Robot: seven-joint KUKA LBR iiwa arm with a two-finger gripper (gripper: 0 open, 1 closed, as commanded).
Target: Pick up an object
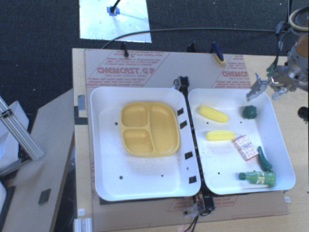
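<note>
With its fingers spread and holding nothing, the two-finger gripper (265,88) hung over the right white bin's (285,151) far edge, best lowered squarely onto the small dark-green round object (249,112) nearby.

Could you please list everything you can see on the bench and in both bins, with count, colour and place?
bins: 2, white, side by side on the bench; left bin, right bin
divided plate: 1, yellow, middle of left bin
corn cobs: 2, yellow, right bin; upper, lower
round object: 1, dark green, right bin's upper area
packet: 1, red and white, right bin
bottle: 1, green, lying by right bin's near edge
curved object: 1, dark green, by right bin's right wall
clamp: 1, blue and yellow, far bench edge
end effector: 1, grey metal, over right bin's far right corner
</note>
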